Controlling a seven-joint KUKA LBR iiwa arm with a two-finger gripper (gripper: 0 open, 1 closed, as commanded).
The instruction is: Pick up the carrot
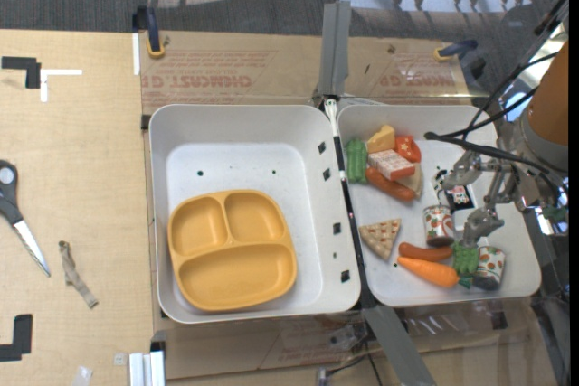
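The orange toy carrot with a green leafy top [432, 269] is lying near the front edge of the right-hand white bin [520, 285], untouched. The approach step is judged to be in hand: the metal two-finger gripper [482, 217] is being held just above its green end, jaws parted, nothing gripped. Lowering and closing are called for next.
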